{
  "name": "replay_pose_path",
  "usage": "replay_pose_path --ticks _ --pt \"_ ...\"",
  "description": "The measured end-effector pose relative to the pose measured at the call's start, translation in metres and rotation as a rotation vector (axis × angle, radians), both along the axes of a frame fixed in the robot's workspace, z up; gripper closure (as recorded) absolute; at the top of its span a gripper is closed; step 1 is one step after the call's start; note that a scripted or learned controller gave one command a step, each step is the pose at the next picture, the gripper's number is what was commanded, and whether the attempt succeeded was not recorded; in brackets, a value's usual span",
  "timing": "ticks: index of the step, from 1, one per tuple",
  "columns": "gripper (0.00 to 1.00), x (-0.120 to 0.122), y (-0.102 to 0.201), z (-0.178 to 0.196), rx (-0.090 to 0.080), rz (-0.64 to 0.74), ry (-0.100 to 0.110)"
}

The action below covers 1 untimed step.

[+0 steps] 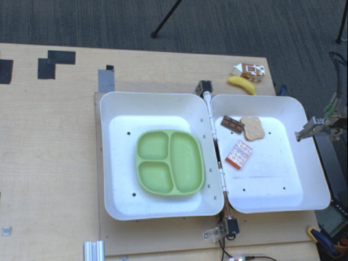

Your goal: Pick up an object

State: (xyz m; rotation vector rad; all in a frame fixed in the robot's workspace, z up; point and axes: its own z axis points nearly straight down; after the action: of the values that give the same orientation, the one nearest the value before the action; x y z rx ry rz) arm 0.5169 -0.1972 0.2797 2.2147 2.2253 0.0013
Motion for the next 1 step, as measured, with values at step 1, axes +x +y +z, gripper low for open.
replay_pose_path --ticks 1 --pt "0.00 -0.0252 -0.0086 -0.0999 0.001 -0.002 0.001"
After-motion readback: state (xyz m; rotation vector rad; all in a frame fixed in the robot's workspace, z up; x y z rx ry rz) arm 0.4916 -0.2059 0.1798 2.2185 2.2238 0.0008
